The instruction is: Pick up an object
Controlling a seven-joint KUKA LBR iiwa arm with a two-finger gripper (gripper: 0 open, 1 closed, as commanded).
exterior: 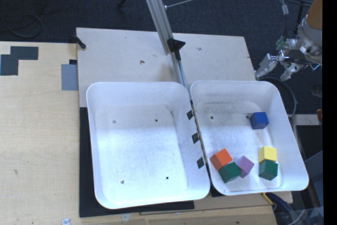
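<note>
Nearest: dark green cube (229,172) touching orange cube (220,157) and purple cube (245,166), right bin (295,129), front. Yellow cube (267,154) and second green cube (268,169) beside. Blue cube (259,120) sits apart: likely light, rigid, smooth; best gripped across opposite flat faces. Gripper (278,66) hovers beyond the bin's far rim, jaws spread, holding nothing.

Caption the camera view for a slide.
Gripper open above the right bin's far corner; blue cube nearest, five more blocks by the near wall.
</note>
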